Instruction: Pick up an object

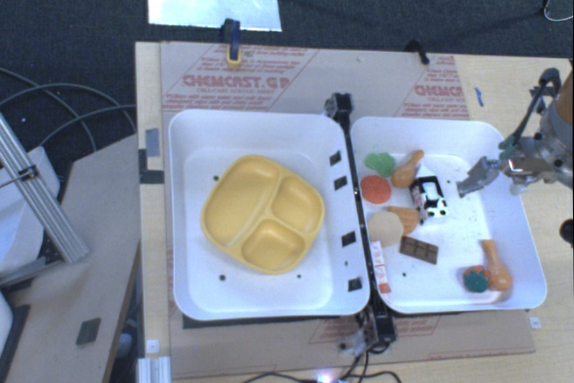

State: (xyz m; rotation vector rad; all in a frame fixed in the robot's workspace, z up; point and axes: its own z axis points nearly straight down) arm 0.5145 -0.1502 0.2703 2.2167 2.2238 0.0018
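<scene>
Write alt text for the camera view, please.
The grey arm's gripper hovers at the right white bin's right edge, above small toy foods including a brown chocolate bar. The left white bin holds a yellow divided plastic tray.

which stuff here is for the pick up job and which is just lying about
For the job: gripper; right bin with green toy, red ball, chocolate bar, black-and-white die.

Lying about: yellow tray in the left bin, blue-yellow clamp.
</scene>
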